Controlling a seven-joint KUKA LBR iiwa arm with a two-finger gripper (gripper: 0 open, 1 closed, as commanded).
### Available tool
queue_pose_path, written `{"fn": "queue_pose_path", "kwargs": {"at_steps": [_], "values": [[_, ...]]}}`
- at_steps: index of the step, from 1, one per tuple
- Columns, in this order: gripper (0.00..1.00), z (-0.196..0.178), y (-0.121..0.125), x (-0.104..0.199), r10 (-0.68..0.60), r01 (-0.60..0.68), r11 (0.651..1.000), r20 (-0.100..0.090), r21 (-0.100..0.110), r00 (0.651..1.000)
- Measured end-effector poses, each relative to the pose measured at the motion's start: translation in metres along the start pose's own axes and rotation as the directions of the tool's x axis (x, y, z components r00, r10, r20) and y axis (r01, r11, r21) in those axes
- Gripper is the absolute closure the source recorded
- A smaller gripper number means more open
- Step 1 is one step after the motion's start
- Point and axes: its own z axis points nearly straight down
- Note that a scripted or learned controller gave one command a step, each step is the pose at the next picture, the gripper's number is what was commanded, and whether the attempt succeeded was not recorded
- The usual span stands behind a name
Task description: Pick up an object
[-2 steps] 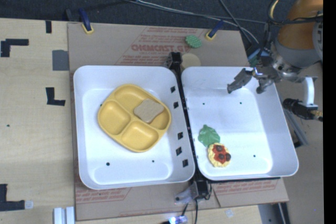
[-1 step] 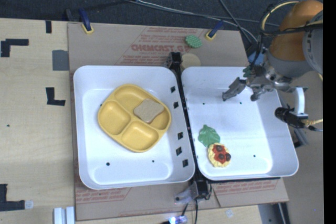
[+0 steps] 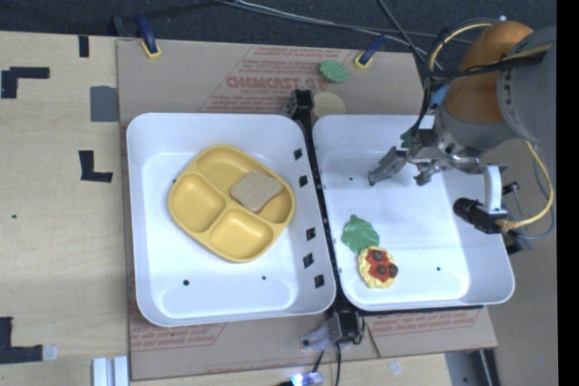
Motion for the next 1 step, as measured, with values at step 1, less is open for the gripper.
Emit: {"fn": "queue_pose_path", "kwargs": {"at_steps": [1], "values": [[1.00,-0.0124,0.0007,0.0002,-0.001,0.001,1.000,0.000,-0.003,1.000]]}}
